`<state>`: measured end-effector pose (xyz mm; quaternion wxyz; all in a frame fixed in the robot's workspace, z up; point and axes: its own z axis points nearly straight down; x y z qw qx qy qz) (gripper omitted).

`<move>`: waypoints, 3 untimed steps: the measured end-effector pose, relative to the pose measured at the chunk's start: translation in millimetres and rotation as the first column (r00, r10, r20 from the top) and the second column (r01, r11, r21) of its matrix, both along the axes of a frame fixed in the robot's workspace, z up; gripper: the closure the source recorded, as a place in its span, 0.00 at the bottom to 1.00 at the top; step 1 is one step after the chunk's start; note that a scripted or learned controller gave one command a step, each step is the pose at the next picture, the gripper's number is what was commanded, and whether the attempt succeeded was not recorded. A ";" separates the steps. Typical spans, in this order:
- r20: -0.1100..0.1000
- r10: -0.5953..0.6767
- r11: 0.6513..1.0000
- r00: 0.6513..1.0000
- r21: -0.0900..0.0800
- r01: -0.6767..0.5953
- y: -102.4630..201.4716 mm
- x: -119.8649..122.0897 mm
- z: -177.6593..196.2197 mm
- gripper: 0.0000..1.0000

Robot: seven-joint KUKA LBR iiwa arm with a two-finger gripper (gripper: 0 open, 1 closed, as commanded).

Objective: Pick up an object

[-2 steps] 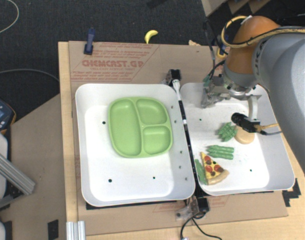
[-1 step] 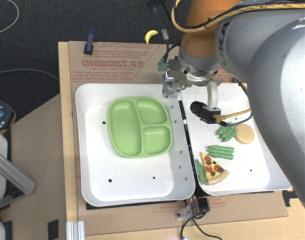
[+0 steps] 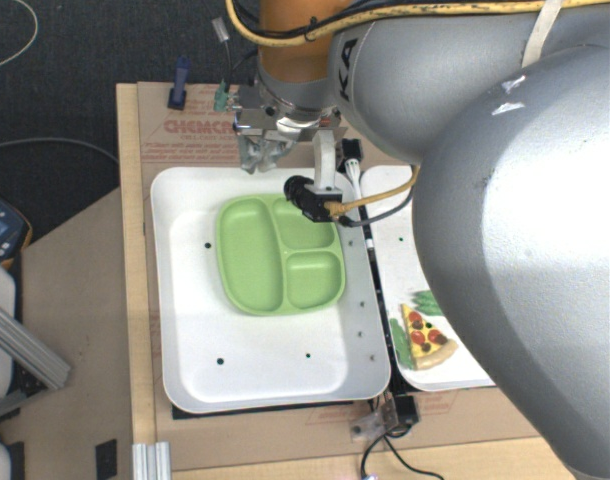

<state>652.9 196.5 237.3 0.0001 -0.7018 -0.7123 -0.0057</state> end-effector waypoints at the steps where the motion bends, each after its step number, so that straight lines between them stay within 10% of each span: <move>1: -0.010 -0.011 1.000 1.000 -0.008 0.011 30.3 -25.3 4.8 1.00; 2: -0.004 -0.014 1.000 1.000 -0.008 0.014 27.8 15.1 -25.4 1.00; 3: -0.004 -0.015 1.000 1.000 -0.008 0.015 -8.1 14.6 -139.7 1.00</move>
